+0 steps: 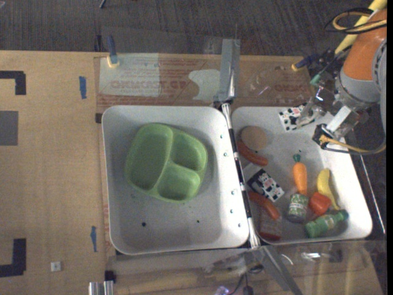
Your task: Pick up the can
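One can [298, 206] stands upright in the right bin [362, 223], just left of the red pepper [319, 202] and below the carrot [299, 177]. Judging by the arm's jaws [319, 123], which hover well above the carrot near the bin's top edge, their state impossible to tell, the approach is not yet done; next they must come down over the can.

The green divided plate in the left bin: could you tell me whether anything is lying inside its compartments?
The green divided plate shows three bare compartments with no item in them. It rests on the left bin; the bin floor under the plate is covered, so nothing can be seen there.
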`<state>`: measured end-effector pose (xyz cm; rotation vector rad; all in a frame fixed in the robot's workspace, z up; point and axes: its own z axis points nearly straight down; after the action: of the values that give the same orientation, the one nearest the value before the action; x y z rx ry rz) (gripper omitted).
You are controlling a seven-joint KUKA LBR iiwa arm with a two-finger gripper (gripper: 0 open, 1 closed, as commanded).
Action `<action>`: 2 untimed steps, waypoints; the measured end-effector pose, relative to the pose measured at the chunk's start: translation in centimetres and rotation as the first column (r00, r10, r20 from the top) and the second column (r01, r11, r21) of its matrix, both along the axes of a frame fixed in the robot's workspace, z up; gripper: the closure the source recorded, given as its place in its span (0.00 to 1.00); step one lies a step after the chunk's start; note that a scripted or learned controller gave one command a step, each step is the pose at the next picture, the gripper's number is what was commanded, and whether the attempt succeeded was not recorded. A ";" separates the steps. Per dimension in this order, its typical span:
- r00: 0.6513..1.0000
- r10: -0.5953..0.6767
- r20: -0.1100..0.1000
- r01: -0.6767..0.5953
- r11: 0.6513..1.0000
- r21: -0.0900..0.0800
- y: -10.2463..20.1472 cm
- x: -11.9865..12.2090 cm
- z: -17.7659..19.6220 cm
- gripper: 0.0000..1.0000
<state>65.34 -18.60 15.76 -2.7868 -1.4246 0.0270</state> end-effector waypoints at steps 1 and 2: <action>0.998 -0.052 0.021 0.052 0.999 -0.002 2.7 -9.0 -7.2 0.00; 0.999 -0.051 0.000 0.051 0.999 0.000 1.5 -2.8 -7.1 0.00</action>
<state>62.50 -17.08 8.69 -2.8217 -1.3533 0.0261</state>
